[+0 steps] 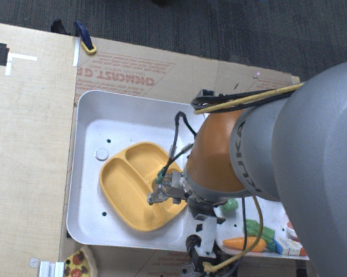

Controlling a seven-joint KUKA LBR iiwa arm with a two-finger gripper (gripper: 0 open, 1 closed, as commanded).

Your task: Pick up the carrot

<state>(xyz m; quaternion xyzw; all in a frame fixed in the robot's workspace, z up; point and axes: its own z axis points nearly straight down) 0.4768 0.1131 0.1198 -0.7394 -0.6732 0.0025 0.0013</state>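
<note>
Closest to the camera, the big grey robot arm (327,145) with its orange band is reaching in from the right and covering much of the right white plastic bin (272,254). At the near edge of that bin, the small orange carrot (245,244) is lying on its side, just right of the wall between the two bins. A green leafy toy (256,230) is touching the carrot from behind, and a small white and blue box (289,247) is sitting just to the carrot's right. A round green thing (230,206) is peeking out from under the arm.

The two-finger gripper (157,193) is hanging over the left shallow white bin (84,173), above the yellow plastic plate with two sections (130,189). It is too small and dark to tell if it is spread or pinched, and nothing can be seen in it. It is well apart from the carrot. A small grey round disc (102,154) is lying on the bin floor beside the plate.

Farther off, flat brown cardboard (125,72) is lying under the bins. A toy pizza slice (79,265) is sitting near the bottom left corner of the left bin, outside it.
</note>
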